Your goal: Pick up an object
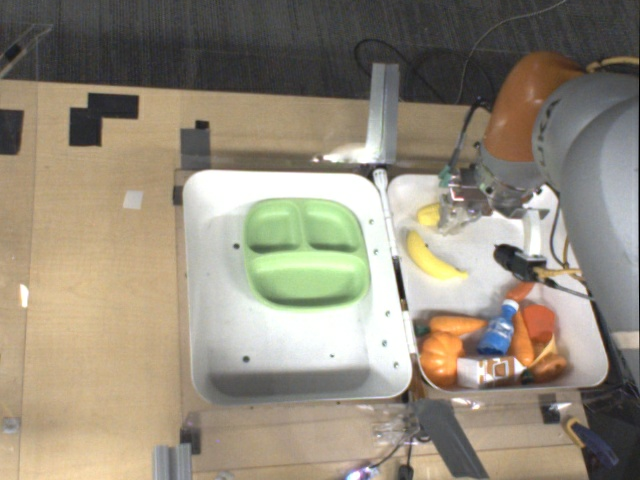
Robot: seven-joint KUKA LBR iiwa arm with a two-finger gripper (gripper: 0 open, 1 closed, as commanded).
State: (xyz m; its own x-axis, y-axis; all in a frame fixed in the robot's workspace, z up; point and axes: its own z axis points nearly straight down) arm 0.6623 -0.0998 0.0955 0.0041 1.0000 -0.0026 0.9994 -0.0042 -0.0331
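one banana (434,257) lies just below-left of the hand (455,211).

Grey arm (590,168) from right, wrist bent down, gripper (455,211) low

Two white bins (200,298) on the worktop (90,268). One green divided tray (303,251) in the left bin. To the tray's right: two bananas (433,258) (one partly hidden), one blue bottle (499,328), several orange pieces, too jumbled to count.
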